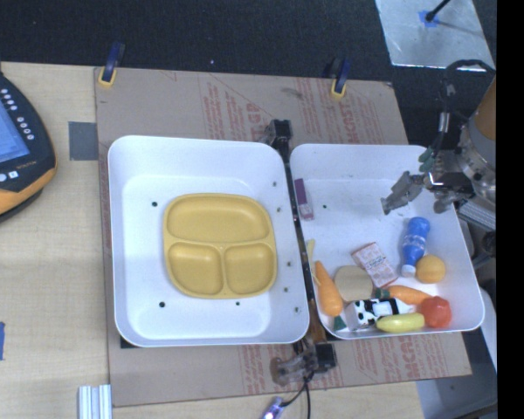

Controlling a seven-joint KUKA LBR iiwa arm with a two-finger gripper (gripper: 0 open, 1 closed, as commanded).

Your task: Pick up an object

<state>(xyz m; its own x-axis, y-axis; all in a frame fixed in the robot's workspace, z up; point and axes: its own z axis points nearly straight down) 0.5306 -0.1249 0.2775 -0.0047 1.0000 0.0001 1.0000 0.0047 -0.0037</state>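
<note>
Two shallow white plastic bins sit side by side on a brown cardboard sheet (244,103) over the wood bench. Left bin (127,234) holds a yellow three-compartment plastic plate (220,243), roughly centred.

Right bin (349,160): objs crowd its 5–6 o'clock part. Blue-and-white small bottle (414,241) lies at approx 3 o'clock, w/ a round orange toy fruit (430,269) just below it. Red-printed small packet (374,263) near centre, touching a beige rounded block (353,283). Orange toy carrot (328,290) along the left wall at 7 o'clock. Black-and-white cow-patterned toy (370,312), yellow toy banana (400,323) and red toy tomato (437,312) line the bottom edge. Thin purple stick (303,198) lies by the left wall at 10 o'clock.

Grey two-finger gripper (424,195) is over the right bin's 2 o'clock corner, above the bottle. Fingers spread apart, nothing between them; one dark fingertip (396,199) points toward 8 o'clock.

Black-and-orange teach pendant (9,151) sits at the bench's 9 o'clock edge.
</note>
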